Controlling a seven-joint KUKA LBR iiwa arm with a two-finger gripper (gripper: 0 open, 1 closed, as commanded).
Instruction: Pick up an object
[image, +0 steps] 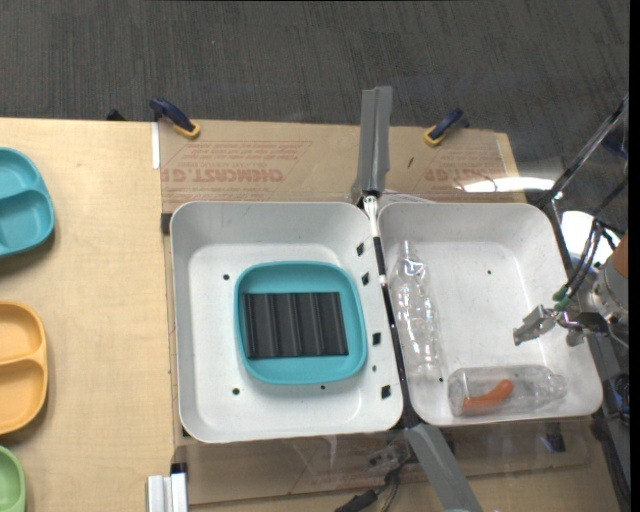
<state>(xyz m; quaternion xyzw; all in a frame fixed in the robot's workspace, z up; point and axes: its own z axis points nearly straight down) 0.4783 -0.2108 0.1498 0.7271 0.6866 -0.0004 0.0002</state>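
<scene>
The camera view looks down at a slant on a worktop (90, 400) carrying two shallow white bins side by side.

The left bin (200, 300) holds a teal tray (297, 372) with a dark ribbed insert (296, 325), sitting at the centre of the bin floor.

The right bin (480, 260) holds two clear plastic things. A crumpled clear bottle (415, 315) lies lengthwise along the bin's 9 o'clock side, just beside the divider between the bins. A clear container with an orange piece inside (500, 392) lies across the bin's 6 o'clock edge, close to the front wall; its left end is near the bottle's lower end, and whether they touch cannot be told.

The hand (545, 325) enters at the bin's 3 o'clock side, over the right rim, with cables and the wrist trailing off toward the frame's right edge. A grey finger (532, 327) points inward toward the bin's middle. Nothing can be seen pinched in it, and whether it is spread or pressed together cannot be told from this angle. It sits above and to the right of the clear container, apart from it.

At the worktop's 9 o'clock edge lie a blue divided plate (22, 215), an orange plate (20, 365) and a green one (8, 485). Brown cardboard (260, 165) lies behind the bins at 12 o'clock, held by two clamps (175, 117).
</scene>
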